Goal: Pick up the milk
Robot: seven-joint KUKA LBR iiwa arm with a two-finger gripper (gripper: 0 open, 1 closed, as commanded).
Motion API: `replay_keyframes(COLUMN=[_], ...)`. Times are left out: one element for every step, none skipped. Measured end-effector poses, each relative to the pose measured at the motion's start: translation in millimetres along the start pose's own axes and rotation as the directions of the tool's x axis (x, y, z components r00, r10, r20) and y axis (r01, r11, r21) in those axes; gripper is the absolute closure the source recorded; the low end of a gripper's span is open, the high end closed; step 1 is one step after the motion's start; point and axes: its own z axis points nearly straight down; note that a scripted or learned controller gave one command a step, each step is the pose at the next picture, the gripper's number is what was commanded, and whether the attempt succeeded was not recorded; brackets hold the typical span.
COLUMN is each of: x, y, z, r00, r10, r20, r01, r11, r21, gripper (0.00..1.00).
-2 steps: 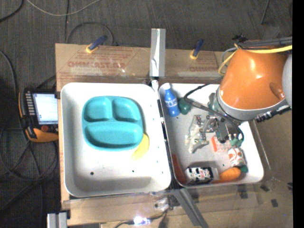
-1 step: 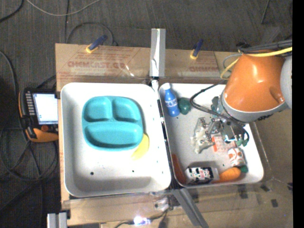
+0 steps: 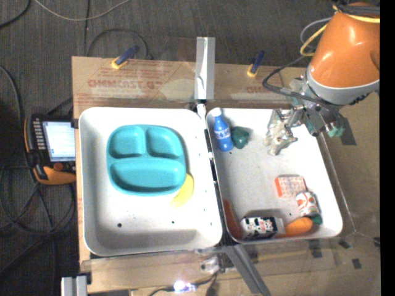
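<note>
**A:** Dark carpet surrounds your bench. Nearest, at the right bin's (image 3: 330, 184) lower edge, lies the milk (image 3: 258, 226), one small carton on its side.

**B:** Handling?

**A:** Probably light and crushable; take it across the flat sides. Beside it you have one carrot (image 3: 299, 226), above one blue bottle (image 3: 221, 133). Your gripper (image 3: 281, 134) hovers upper right, fingers spread, pinching nothing.

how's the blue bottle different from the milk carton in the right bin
The blue bottle lies near the right bin's far left corner; the milk carton lies by the near wall. The bottle is blue with a white cap; the carton is black and white. The bottle is rounded, the carton boxy. Both lie flat, clear of the end effector.
</note>
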Motion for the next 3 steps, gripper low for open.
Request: replay_keyframes(x=[-7,-13,-13], y=[4,-46,-46], z=[54,-12,-12], r00=[0.993,0.982,0.982], r10=[-0.12,0.191,0.191], r20=[-0.003,0.0,0.0], r01=[0.12,-0.191,-0.191], r11=[0.993,0.982,0.982], r21=[-0.001,0.0,0.0], gripper=[1.0,1.0,0.0])
